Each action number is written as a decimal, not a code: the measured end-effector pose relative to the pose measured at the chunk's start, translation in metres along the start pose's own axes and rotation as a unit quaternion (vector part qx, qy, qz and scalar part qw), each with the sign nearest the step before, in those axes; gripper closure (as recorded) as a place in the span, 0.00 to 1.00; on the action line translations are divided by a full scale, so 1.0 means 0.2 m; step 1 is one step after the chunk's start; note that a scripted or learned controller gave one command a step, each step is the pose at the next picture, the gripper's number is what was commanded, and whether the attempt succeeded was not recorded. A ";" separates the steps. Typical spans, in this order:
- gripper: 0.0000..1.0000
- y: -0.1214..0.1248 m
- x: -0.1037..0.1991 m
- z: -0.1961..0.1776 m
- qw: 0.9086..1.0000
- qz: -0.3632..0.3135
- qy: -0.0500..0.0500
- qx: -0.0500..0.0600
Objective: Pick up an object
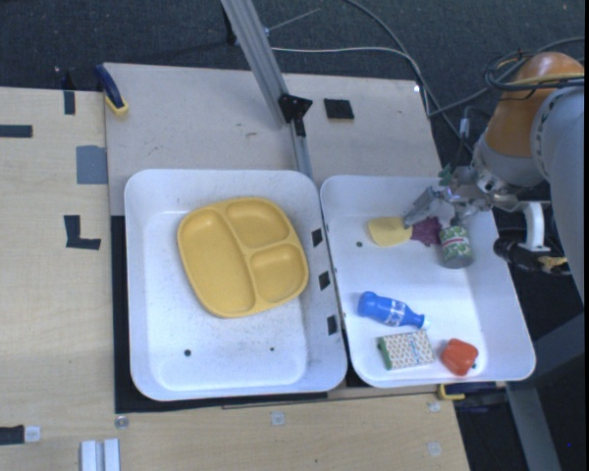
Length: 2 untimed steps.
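no readable text, labels or numbers

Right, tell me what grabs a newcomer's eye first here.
The big yellow divided plate in the left bin stands out first. Then the grey arm's gripper, low over the right bin's far end by a pale yellow piece, with a blue bottle nearer.

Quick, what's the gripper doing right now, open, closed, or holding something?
Gripper: low in the right bin, among the yellow piece, the purple object and the small can; whether it is open, closed or holding anything cannot be told.
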<state>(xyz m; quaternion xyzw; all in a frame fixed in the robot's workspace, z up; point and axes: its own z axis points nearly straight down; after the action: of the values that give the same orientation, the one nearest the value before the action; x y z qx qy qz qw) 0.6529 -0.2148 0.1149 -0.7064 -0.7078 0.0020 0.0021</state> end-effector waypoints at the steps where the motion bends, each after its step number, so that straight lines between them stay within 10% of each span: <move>1: 0.00 0.01 0.00 0.14 1.000 0.000 -0.001 -0.004; 2: 1.00 0.02 -0.01 0.06 1.000 0.000 -0.005 -0.009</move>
<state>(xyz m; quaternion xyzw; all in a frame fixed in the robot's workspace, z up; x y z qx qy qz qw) 0.6567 -0.2167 0.1022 -0.7062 -0.7080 -0.0010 -0.0074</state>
